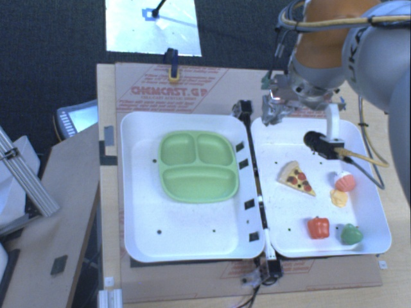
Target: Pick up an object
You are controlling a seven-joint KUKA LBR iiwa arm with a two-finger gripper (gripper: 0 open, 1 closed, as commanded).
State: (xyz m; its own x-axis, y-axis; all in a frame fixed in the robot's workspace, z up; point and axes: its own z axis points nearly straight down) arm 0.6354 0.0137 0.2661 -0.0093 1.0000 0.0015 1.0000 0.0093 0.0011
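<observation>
In the right bin (369, 236) lie a toy pizza slice (297, 178), an orange-pink piece (345, 182), a small yellow piece (338, 198), a red pepper (318, 227) and a green piece (350, 234). My gripper (271, 113) hangs over that bin's far left corner, well up and left of the pizza slice. Nothing shows between its fingers, and I cannot make out how they stand.
A green divided plate (198, 166) lies in the left bin (138, 233). Black clips run along the seam between the two bins (249, 172). A cardboard sheet (170, 88) lies under both bins. The arm's orange band (331, 24) looms over the back right.
</observation>
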